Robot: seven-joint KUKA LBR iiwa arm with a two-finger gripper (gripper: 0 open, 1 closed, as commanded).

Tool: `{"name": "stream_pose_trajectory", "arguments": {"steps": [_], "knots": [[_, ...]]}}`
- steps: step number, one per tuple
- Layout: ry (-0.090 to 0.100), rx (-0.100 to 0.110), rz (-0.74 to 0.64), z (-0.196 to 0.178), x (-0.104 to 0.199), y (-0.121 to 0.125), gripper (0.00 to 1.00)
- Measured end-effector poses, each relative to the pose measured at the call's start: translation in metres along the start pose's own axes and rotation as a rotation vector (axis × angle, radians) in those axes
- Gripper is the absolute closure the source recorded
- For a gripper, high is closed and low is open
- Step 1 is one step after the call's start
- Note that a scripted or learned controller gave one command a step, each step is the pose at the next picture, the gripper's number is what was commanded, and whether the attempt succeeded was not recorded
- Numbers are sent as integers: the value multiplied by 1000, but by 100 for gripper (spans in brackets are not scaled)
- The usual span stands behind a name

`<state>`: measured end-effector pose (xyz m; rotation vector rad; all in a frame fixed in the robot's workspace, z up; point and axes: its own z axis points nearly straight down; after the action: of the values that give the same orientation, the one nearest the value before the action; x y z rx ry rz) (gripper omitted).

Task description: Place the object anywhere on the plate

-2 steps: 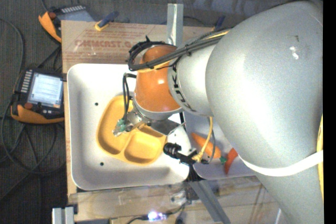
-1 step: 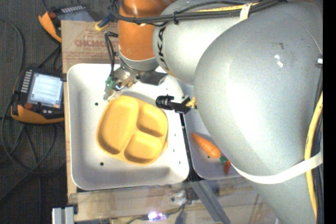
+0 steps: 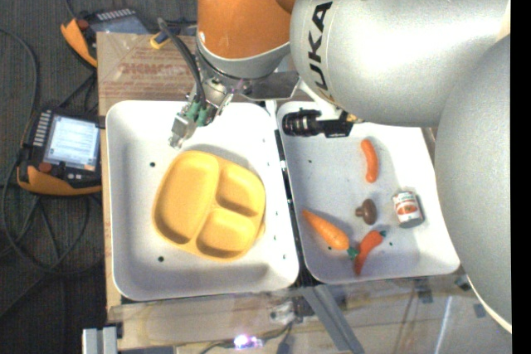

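Observation:
A yellow plate [image 3: 211,203] with three compartments lies in the left white bin [image 3: 133,261]. My gripper [image 3: 184,126] hangs over the far left part of that bin, just beyond the plate's upper left rim. The right bin [image 3: 431,261] holds an orange-red sausage [image 3: 370,160], a small brown piece [image 3: 366,211], a small can [image 3: 407,208], an orange carrot [image 3: 325,230] and a red carrot with a green top [image 3: 367,249]. The arm's large grey and orange body covers the far edge of both bins.
A teach pendant [image 3: 66,149] lies on the floor left of the bench, with cables around it. A brown cardboard sheet [image 3: 141,66] sits behind the left bin. The two bins touch along a middle ridge [image 3: 282,203].

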<state>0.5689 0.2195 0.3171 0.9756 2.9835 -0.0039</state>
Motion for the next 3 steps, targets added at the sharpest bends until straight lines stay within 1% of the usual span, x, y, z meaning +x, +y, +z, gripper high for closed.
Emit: {"name": "stream_pose_trajectory", "arguments": {"steps": [1,2,3], "knots": [[-1,-1,-108,-13,-75,-75,100],[3,-2,-38,-17,-28,-32,100],[3,0,223,-10,-7,-73,100]]}}
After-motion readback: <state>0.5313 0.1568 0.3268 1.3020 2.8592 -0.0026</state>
